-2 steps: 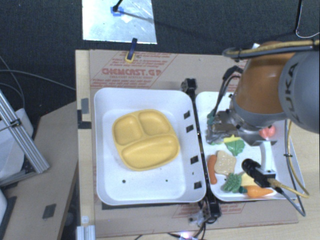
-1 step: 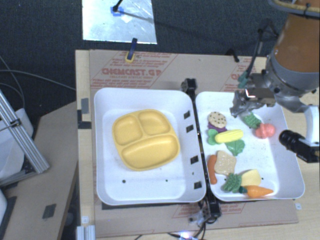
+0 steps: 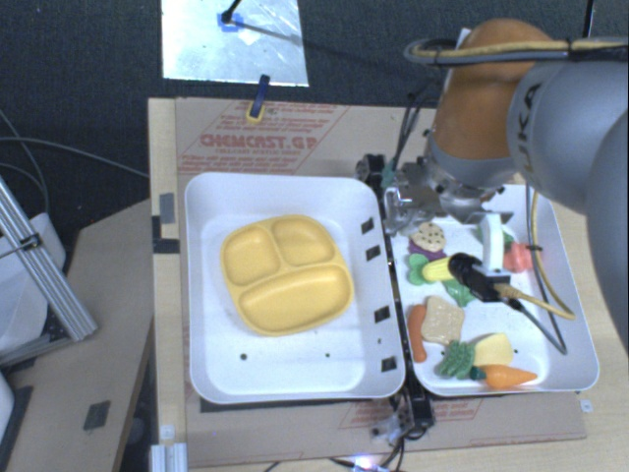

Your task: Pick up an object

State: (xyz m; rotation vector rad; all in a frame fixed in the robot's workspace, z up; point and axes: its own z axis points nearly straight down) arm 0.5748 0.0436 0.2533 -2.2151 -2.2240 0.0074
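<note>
Two white bins [image 3: 295, 190] sit side by side; whether the arm's fingers [image 3: 447, 226] are spread is unclear.

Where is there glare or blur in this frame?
Camera view: strong glare on the shiny silver foil sheet at top; the large grey robot arm looks soft and out of focus; the yellow three-compartment plastic plate is evenly lit with soft shadows.

The right white bin [image 3: 580, 357] holds a heap of small plastic toy foods. A round beige cookie with dark spots [image 3: 428, 235] lies near its upper left corner. Below it lie a green piece [image 3: 421, 269] and a yellow banana-like piece [image 3: 439, 270]. Lower lie a tan bread slice [image 3: 444, 320], a yellow cheese wedge [image 3: 494, 349], green broccoli [image 3: 455, 360] and an orange carrot [image 3: 508, 376].
</note>
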